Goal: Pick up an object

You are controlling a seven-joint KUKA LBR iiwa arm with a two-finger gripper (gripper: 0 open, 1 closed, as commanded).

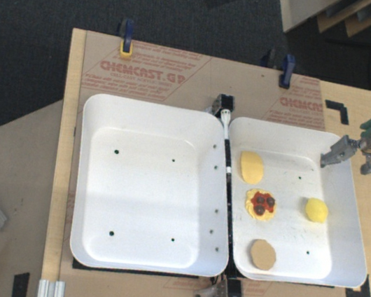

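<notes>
Four items sit in the right bin [345, 208]; the lemon [316, 210] lies nearest its right edge. My gripper [354, 157] hovers spread open over the far-right corner, so I'd centre above the lemon before descending.

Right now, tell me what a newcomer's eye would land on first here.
The bright toy foods in the right white plastic bin stand out: a yellow oval piece, a small round pizza with red topping, a yellow lemon-like ball and a tan round cookie. The arm's grey two-finger end effector hovers at that bin's upper right corner, open and holding nothing.
</notes>
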